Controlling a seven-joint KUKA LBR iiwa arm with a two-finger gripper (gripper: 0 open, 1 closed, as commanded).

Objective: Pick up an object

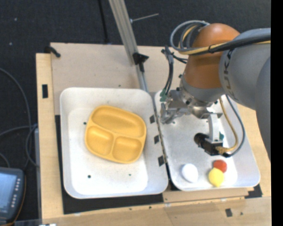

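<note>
The easy picks are the 3 little round things down at 5 o'clock in the right bin point(181, 145): a white ball point(189, 172), a yellow ball point(216, 177) and a red ball point(220, 165) touching the yellow one. My guess is light, hard, smooth plastic, so they'll roll or squirt out unless you pinch straight across the widest part. The white one sits apart from the other 2, cleanest target imo. The yellow divided plate point(115, 134) in the left bin point(73, 107) looks stiff but wide and flat, only its rim is grabbable. Gripper point(167, 113) hangs at 10 o'clock of the right bin, can't tell if it's spread or closed
</note>
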